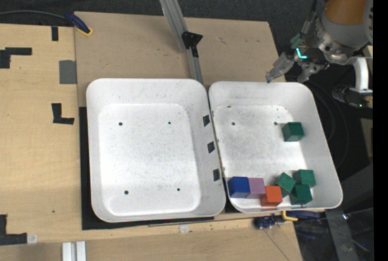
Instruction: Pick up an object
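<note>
Blocks sit in the right bin (315, 109): one green block (293, 131) alone, the rest clustered at its near edge, gripper (290, 67) hovering beyond the far rim, fingers apart, holding nothing.

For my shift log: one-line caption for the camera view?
Tool above the right bin's far rim; one green block apart, six blocks clustered near.

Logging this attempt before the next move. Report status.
Gripper above right bin's far rim, nothing between fingers. Lone green block untouched; remaining blocks clustered at near edge. Path clear.
</note>
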Available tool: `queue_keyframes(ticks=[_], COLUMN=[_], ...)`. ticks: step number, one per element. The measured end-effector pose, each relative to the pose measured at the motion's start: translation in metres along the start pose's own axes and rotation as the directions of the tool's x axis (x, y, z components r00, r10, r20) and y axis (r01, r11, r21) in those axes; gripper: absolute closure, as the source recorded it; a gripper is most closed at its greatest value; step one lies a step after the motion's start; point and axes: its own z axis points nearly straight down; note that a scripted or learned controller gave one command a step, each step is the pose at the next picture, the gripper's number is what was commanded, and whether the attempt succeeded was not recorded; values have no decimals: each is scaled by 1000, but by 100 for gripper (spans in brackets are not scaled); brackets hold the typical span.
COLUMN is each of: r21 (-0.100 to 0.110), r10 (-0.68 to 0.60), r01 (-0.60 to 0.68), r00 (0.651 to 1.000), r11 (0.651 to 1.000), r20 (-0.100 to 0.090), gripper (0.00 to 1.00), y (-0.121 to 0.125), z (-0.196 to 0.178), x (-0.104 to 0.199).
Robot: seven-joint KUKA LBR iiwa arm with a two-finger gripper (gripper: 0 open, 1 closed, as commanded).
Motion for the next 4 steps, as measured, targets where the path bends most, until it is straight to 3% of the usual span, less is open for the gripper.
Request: queue_keyframes(ticks=[1, 2, 4], r21=[1, 4, 6], r10=[0, 0, 0], r01=[0, 0, 0], r00=[1000, 1000, 1000], r11=[1000, 1000, 1000], r20=[1, -1, -1], gripper=[0, 0, 0], y=[0, 0, 3], z=[0, 44, 171], x=[0, 5, 16])
